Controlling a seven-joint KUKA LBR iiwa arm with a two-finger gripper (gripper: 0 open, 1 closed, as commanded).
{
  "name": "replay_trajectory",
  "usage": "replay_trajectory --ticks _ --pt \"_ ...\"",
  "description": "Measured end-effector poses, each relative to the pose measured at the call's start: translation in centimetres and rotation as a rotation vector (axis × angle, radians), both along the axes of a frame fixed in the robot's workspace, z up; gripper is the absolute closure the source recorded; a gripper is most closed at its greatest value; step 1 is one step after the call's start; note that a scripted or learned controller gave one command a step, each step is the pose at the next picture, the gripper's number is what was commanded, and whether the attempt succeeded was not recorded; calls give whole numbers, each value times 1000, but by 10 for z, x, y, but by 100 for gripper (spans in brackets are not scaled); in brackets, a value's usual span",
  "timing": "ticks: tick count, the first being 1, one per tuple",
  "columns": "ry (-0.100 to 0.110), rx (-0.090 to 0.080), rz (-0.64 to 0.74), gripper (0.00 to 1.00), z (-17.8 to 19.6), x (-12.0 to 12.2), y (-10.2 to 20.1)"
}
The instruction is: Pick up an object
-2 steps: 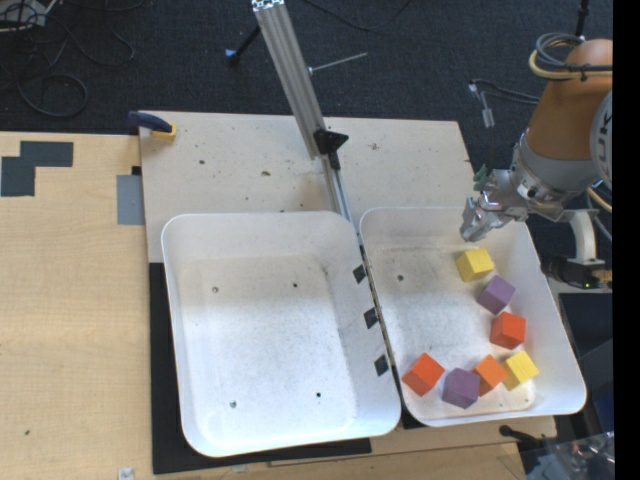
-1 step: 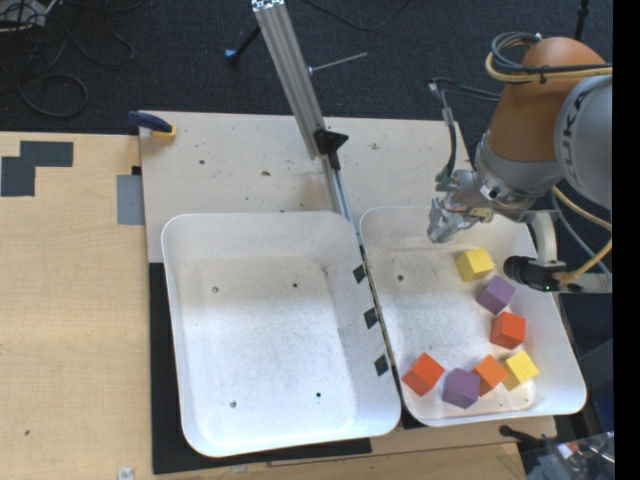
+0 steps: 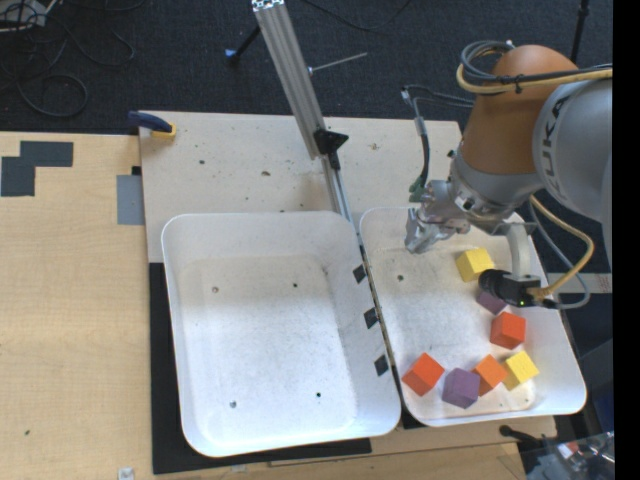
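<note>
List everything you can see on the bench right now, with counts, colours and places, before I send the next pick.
Bins: two, white, side by side, left bin, right bin.
Orange blocks: three, right bin, near end.
Yellow blocks: two, right bin, one mid right, one near corner.
Purple blocks: two, right bin, one near end, one mid right.
Clamp: one, blue and yellow, bench's far left corner.
Metal post: one, silver, behind bins.
Arm: one, grey and orange.
Hand: one, over right bin's far end.
</note>
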State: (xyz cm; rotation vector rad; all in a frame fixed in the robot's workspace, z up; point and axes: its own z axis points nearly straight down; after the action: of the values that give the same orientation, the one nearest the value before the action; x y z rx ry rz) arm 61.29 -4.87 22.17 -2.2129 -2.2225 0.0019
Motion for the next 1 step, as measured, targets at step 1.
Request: replay_trajectory --ticks 1 --pt "0 0 0 100 7 -18 45"
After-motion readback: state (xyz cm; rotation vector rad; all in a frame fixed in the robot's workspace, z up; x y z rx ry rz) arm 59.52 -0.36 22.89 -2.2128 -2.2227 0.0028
